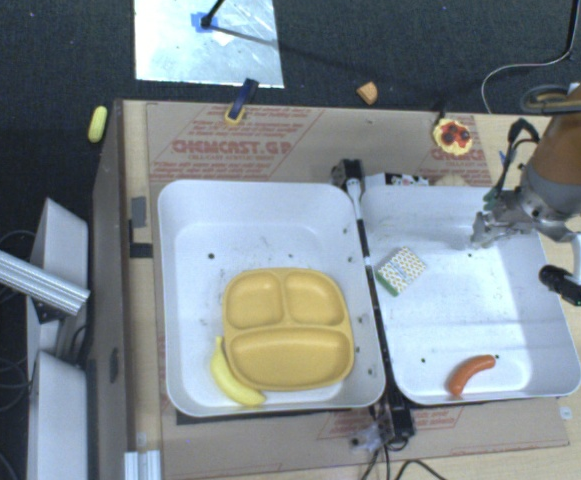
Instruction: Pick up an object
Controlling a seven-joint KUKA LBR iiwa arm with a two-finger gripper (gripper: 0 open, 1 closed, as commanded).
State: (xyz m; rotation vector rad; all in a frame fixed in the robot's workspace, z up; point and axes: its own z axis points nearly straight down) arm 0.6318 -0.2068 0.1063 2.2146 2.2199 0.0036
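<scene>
The grey arm with the orange band (570, 153) reached in from the right, and its two-finger gripper (482, 230) hung over the far right part of the right white bin (530, 368). How the jaws stood I could not tell.

In this bin a small green and white patterned sponge (401, 269) lay near the left wall, and an orange sausage-shaped toy (470, 373) lay near the front wall, well apart from the gripper.

In the left white bin (185, 268) a yellow plastic divided tray (288, 328) rested, with a yellow banana (232, 380) touching its front left edge.
</scene>
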